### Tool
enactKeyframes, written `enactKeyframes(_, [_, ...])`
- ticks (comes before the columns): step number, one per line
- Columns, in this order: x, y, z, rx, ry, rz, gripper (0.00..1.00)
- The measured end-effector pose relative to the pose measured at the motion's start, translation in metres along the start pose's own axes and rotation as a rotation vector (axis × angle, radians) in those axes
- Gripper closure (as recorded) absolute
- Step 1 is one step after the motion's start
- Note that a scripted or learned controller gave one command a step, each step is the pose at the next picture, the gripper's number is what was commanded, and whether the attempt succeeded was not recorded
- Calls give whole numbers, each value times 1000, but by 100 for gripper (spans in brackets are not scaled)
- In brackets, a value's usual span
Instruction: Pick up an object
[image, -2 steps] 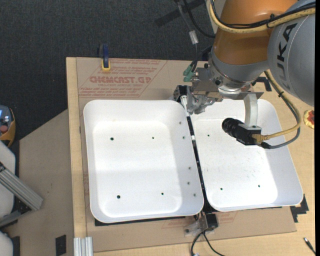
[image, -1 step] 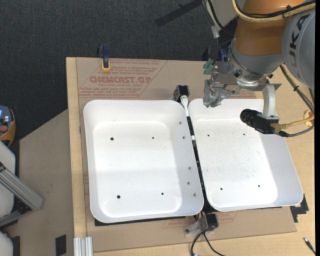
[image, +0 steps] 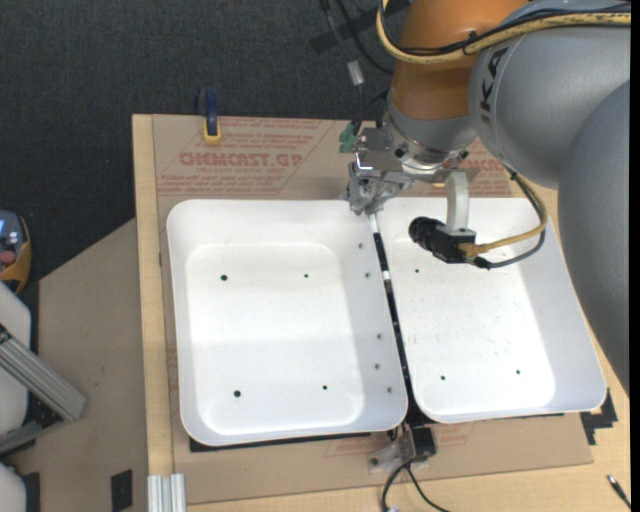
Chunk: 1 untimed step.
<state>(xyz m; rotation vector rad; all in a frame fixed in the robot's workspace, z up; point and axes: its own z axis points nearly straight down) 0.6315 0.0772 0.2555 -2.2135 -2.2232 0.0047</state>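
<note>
We see the end effector (image: 368, 196) at the far rim between the left bin (image: 190, 300) and right bin (image: 500, 340). We cannot tell how it is set.

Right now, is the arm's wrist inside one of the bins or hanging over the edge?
Over the edge. The wrist hangs above the back rims, where the left bin meets the right bin. Its height above them cannot be told.
</note>
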Motion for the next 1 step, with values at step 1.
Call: enactKeyframes(1, [-101,11,-43,-11,-7,14,100])
